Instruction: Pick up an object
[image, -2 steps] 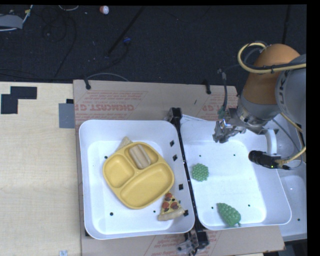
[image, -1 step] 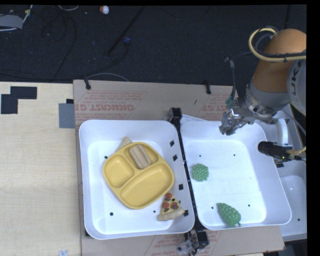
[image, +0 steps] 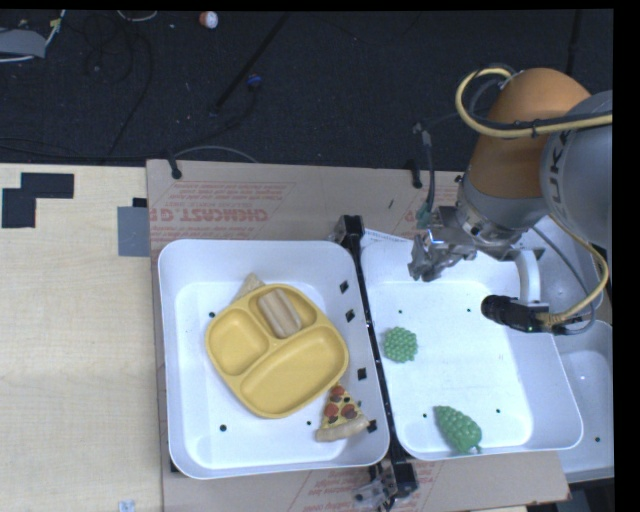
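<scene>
My gripper (image: 428, 262) hangs over the far edge of the right bin (image: 560, 400), its dark fingers pointing down with nothing visible between them. A round green bunch of grapes (image: 400, 344) lies in the right bin near the divider, below and left of the gripper. A longer green bunch (image: 459, 428) lies near that bin's front edge. In the left bin (image: 190, 290) a yellow divided plate (image: 277, 352) holds a hot dog (image: 279, 312). A pizza slice (image: 341, 414) lies by the plate's lower right corner.
The grey arm with its orange band (image: 520, 130) comes in from the upper right, with yellow and black cables around it. A black divider (image: 365, 330) runs between the two bins. Cardboard lies under the bins, and a light wooden bench top (image: 70, 350) extends to the left.
</scene>
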